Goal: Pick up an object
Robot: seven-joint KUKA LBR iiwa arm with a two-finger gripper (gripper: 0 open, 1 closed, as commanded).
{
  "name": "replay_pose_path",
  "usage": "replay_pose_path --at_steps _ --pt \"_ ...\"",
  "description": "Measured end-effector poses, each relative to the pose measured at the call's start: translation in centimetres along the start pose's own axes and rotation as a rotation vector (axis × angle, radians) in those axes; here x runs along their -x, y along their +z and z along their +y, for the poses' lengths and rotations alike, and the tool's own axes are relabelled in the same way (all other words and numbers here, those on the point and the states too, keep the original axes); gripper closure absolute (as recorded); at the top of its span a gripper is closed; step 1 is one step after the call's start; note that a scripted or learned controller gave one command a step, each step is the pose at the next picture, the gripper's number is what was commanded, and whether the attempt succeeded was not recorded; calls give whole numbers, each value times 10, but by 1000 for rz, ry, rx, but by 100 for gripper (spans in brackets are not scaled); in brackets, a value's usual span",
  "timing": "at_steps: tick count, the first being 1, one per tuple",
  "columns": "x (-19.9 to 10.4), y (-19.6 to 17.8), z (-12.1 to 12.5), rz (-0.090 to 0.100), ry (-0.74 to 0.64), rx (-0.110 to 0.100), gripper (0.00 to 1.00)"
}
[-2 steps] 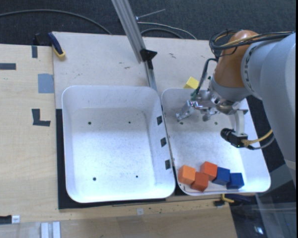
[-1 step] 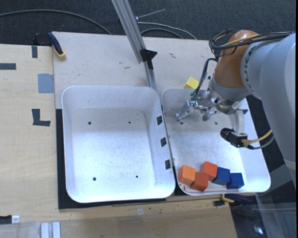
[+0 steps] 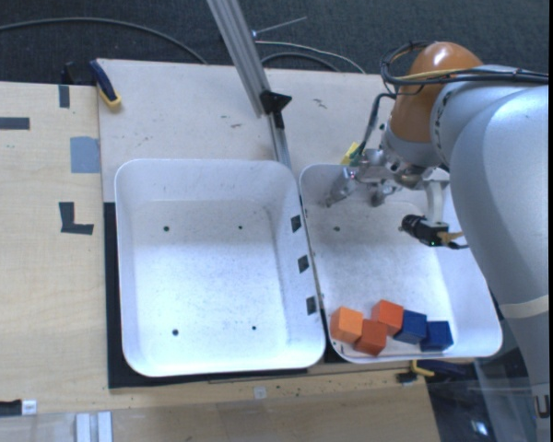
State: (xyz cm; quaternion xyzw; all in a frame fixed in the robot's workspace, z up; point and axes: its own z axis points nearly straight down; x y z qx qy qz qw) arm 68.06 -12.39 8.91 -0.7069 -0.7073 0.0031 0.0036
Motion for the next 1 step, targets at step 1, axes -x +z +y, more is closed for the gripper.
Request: replay_pose_path --at_steps 1 --pt "-5 -2 0 -2 0 5 0"
